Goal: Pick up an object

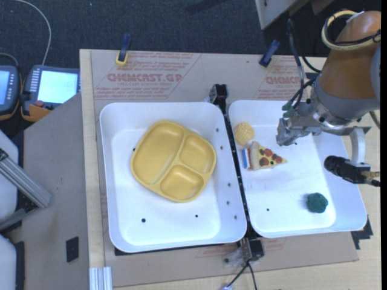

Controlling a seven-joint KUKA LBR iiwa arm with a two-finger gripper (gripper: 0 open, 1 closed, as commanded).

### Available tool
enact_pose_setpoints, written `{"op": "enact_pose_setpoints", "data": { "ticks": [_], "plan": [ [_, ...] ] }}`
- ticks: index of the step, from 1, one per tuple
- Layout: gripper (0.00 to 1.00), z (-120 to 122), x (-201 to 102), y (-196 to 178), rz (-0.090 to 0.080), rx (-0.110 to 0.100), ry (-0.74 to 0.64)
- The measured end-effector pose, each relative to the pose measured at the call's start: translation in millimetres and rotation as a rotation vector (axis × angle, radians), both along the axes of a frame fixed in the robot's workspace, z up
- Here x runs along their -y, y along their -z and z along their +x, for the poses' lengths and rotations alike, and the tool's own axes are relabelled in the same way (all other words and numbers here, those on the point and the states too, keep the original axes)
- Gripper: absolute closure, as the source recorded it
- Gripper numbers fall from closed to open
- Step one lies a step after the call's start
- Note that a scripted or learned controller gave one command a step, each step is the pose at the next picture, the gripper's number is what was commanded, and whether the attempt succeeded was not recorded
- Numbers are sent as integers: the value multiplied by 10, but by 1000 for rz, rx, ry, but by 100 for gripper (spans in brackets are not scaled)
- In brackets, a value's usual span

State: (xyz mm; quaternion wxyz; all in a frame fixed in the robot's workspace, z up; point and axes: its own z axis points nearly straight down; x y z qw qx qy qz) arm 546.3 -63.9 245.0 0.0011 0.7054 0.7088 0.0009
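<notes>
beside the hand (289, 139), a toy pizza slice (264, 157), red-dotted

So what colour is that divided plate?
Yellow; the plate shows in the camera view.

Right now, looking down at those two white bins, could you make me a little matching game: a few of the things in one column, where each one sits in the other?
Things:
1. yellow divided plate
2. pizza slice toy
3. green lump
4. pale yellow ball

Places:
A. right bin, near its front right corner
B. middle of the left bin
C. right bin, against the divider, behind the pizza slice
D. right bin, just below the gripper

Pairs: 1-B, 2-D, 3-A, 4-C
</notes>
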Motion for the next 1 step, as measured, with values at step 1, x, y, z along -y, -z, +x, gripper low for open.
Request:
{"op": "enact_pose_setpoints", "data": {
  "ticks": [1],
  "plan": [
    [100,236,-489,147,1,0,-1]
  ]
}}
